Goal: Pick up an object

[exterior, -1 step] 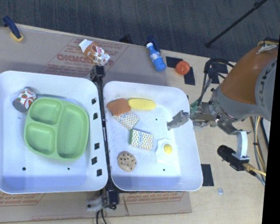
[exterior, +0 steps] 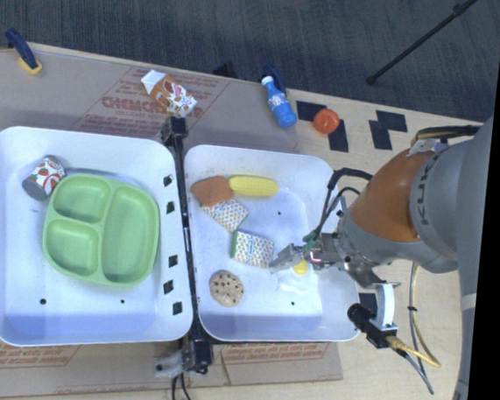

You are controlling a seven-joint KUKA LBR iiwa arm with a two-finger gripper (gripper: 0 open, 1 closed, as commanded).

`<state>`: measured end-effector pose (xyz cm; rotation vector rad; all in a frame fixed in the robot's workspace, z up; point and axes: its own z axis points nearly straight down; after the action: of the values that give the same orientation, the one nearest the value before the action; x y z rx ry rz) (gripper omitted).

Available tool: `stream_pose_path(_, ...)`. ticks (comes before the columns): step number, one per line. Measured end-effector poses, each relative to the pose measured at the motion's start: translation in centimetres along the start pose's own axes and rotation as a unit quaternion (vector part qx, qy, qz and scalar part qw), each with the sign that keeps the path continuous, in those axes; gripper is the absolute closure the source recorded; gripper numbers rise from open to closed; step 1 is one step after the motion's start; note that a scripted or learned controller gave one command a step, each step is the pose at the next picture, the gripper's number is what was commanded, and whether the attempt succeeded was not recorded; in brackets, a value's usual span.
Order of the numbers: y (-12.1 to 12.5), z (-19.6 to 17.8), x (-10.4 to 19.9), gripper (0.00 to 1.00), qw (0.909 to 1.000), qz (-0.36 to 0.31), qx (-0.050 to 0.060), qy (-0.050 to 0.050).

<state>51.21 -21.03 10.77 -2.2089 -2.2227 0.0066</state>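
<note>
Closest to the lens, the cookie (exterior: pixel 226 287) lies down-left of my gripper (exterior: pixel 290 261), apart from it. Whether my gripper is wide or narrow, I cannot tell. A small yellow piece (exterior: pixel 300 267) sits right beside it; the patterned packet (exterior: pixel 252 249) lies just left, nearly touching. Farther up-left lie the yellow corn (exterior: pixel 253 186) and orange bun (exterior: pixel 210 189). Bare floor of the right bin (exterior: pixel 264 324) lies below me, its wall beyond.

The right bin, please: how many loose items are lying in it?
6 in the right bin: orange item, corn cob, patterned packet, second packet, cookie, and a small yellow piece by the pincer, which may hide more.
</note>
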Motion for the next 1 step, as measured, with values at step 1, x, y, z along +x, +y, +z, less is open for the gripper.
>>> stream_pose_path(1,0.15,-1.17,-0.03,1.0,1.0,-0.002,-0.001,-0.001)
